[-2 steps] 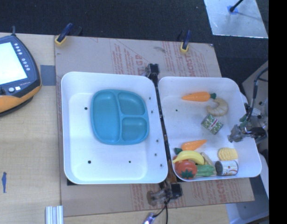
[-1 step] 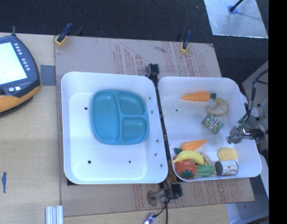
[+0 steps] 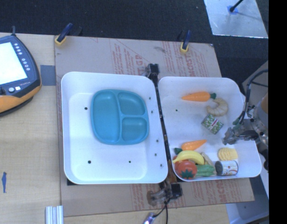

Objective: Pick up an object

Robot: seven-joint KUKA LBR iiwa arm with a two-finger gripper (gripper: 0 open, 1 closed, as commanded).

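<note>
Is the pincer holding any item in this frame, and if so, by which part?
Nothing is held. The pincer hovers at the right bin's right side with nothing between its fingers, above the yellow corn piece.

Toy foods in the right bin [image 3: 236, 85]: carrot [image 3: 196, 96], banana [image 3: 189, 157], tomato [image 3: 186, 169], can [image 3: 226, 167] lying flat.

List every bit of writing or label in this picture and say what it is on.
Brown board under the bins: red print repeated in diagonal lines, too faint to read.
Small green and white carton: label too small to read.
Can: label blurred, unreadable.
Handheld screen unit: nothing legible on it.
</note>
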